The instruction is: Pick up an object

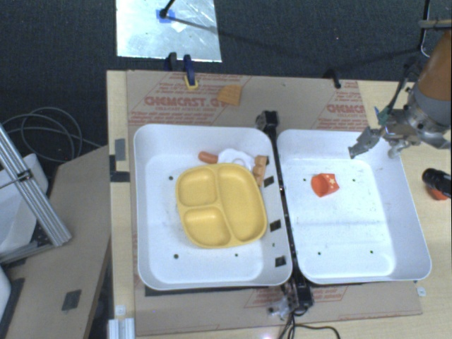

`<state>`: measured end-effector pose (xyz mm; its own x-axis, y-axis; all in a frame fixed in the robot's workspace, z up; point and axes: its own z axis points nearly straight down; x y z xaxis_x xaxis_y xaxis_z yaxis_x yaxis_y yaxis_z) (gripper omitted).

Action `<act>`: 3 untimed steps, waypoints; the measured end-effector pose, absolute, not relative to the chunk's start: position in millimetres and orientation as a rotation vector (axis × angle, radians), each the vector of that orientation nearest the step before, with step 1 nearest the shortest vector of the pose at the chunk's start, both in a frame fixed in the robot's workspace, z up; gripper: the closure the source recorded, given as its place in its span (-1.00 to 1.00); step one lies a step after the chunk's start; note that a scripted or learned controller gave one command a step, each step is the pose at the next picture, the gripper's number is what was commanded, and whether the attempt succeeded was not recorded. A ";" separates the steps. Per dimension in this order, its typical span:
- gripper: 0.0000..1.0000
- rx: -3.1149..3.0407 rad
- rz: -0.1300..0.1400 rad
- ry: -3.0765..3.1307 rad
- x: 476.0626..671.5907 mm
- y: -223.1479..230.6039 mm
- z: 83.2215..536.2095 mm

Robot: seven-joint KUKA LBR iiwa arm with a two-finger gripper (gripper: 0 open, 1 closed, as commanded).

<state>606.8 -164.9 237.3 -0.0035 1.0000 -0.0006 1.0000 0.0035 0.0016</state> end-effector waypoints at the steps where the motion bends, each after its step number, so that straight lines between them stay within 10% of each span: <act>1: -1.00 2.218 -0.003 2.232 608.1 -144.1 155.3; 2: -1.00 2.217 -0.003 2.230 615.1 -144.1 80.4; 3: 1.00 2.211 0.005 2.225 617.5 -144.7 95.7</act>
<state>617.5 -144.7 95.7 -0.0061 1.0000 -0.0010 1.0000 0.0061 0.0054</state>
